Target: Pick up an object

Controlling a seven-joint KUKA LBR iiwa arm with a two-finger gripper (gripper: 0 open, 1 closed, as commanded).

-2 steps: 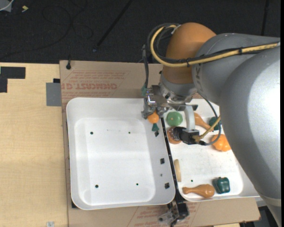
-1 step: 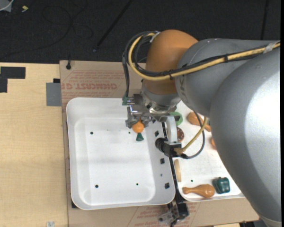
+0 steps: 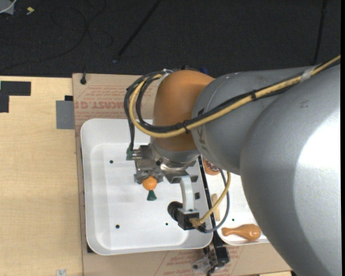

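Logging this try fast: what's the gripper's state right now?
Gripper: over the left bin, at a small orange thing; open or shut cannot be told.

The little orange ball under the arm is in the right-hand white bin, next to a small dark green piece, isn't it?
Not quite. The camera view shows the orange ball in the left white bin, not the right one. The rest holds: it sits under the arm, with the small dark green piece right beside it.
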